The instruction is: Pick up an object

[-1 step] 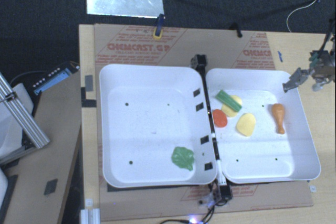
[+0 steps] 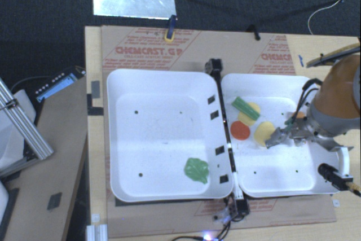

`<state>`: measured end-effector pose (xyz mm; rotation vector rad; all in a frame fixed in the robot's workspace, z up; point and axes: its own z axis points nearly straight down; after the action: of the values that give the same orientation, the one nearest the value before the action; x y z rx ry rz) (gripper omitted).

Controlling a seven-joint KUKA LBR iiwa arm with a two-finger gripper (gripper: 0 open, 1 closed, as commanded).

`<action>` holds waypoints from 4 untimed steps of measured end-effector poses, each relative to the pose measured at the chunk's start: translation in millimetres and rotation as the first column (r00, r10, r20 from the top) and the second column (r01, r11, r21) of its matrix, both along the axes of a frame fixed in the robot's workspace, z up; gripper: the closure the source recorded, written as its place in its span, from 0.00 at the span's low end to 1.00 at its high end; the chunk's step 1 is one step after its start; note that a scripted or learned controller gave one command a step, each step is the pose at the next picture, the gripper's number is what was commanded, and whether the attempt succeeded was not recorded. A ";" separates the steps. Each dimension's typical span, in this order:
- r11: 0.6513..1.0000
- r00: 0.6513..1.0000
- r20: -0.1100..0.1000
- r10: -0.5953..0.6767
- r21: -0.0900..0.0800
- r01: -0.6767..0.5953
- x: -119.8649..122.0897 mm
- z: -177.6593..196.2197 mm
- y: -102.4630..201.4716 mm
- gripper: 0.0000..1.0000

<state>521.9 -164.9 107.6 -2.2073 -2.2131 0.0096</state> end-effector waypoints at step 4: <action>1.000 0.999 0.035 0.007 -0.007 -0.006 55.8 307.6 134.5 1.00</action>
<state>577.6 -30.4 415.2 -2.2209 -2.2414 -0.0221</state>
